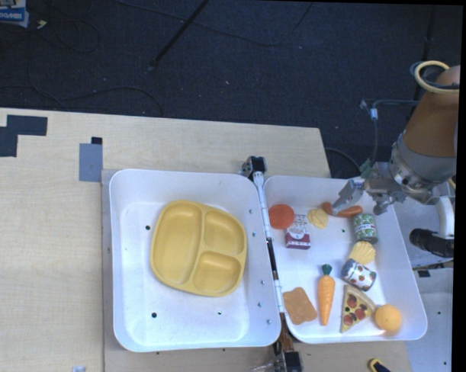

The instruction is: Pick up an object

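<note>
Jaws (364,195) hang over the upper right corner of the right bin (412,302), their two fingers spread apart with nothing clamped between them; one red sausage (350,211) lies just below them. Above the jaws rises the grey arm (426,154) with its orange band, at the right of the frame.

Two white bins sit side by side on the tabletop (40,236). One yellow divided plate (198,247) with three compartments lies in the left bin (129,323), a little left of centre frame.

Eleven small things lie in the right bin. Along its upper part, left to right: one red-orange disc (281,215), one small pale yellow piece (318,218), and the sausage. Below the disc stands one small red and white carton (298,234). Down the right side: one green can (364,228), one ear of corn (362,252), and one white can with red spots (360,274). In the lower part, left to right: one brown slice of toast (299,305), one carrot (325,292), one pizza slice (355,308), and one orange (388,319)
</note>
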Robot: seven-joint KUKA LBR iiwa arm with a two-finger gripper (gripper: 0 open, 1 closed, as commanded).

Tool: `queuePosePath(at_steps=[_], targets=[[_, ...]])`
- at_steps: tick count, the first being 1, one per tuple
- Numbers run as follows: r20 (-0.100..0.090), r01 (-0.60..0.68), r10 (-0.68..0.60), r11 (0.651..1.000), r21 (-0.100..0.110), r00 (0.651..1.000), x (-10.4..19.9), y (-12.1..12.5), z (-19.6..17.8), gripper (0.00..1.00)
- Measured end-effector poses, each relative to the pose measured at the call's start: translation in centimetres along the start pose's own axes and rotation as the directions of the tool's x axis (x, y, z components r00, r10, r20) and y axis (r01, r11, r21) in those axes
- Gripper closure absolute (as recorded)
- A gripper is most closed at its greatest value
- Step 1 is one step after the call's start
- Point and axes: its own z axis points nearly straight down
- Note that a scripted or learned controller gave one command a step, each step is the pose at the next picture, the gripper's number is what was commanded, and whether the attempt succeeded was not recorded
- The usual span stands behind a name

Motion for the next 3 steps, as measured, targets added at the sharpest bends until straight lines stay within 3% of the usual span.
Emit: queuePosePath(at_steps=[1, 3], targets=[[-0.003, -0.001, 0.001, 1.000, 0.006, 1.000, 1.9, -7.6, 12.0, 0.00], [0.001, -0.005, 0.005, 1.000, -0.006, 1.000, 4.5, -11.9, 12.8, 0.00]])
